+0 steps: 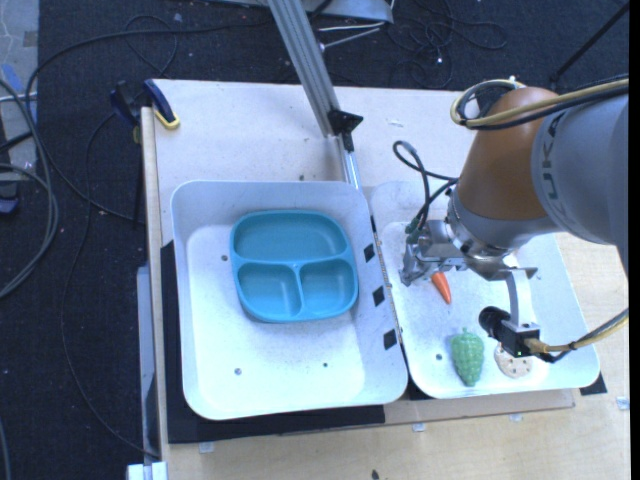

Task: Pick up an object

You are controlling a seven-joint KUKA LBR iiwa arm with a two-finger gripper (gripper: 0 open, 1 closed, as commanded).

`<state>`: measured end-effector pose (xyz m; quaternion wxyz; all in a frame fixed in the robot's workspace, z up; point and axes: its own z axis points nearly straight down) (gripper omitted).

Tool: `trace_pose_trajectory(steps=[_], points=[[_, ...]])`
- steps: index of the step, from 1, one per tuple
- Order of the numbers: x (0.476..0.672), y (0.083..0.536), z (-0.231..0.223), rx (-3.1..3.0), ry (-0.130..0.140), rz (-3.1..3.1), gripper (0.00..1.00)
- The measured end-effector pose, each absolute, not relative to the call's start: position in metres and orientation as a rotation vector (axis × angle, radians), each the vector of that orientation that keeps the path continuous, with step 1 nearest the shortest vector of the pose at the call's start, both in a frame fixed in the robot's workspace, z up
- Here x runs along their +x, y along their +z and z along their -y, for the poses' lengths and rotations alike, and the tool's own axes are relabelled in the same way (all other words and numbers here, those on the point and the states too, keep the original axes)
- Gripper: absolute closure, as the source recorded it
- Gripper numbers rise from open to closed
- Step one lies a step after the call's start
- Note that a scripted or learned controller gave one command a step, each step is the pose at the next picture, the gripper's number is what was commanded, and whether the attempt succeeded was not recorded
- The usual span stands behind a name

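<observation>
- Camera view: my claw (418, 264) hangs low over the right bin (570, 298), near its left wall, with my grey arm (560, 168) and its orange band crossing above it from the right.
- How far my claw is open I cannot tell; the metal parts at the wrist blur together from up here, and I see nothing clearly caught in it.
- Just beside the claw, to its right and a little below, lies a small orange carrot-shaped piece (442, 287) on the bin floor. It looks close to touching my hardware, but I cannot say it is gripped.
- Nearer the bin's front edge sits a green bumpy object (467, 356), and just beside that a pale round disc (513, 366), partly under a black fitting on my cable.
- The left bin (200, 268) carries a blue divided tray (295, 265), well apart from me.
- In my judgement the orange piece is the nearest candidate. To do this well I should centre over its long body, turn the wrist so I close across its narrow width, go fully down to the floor before closing, and lift straight up, keeping off the bin wall.
</observation>
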<state>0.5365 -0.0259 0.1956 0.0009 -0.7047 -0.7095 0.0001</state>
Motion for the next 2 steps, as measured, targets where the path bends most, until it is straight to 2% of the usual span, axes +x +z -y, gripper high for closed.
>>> trace_pose_trajectory(steps=[1,2], points=[[0.544,0.194,-0.026,-2.213,-0.002,2.229,1.0],[0.542,0.195,-0.083,-2.214,-0.001,2.228,1.0]])
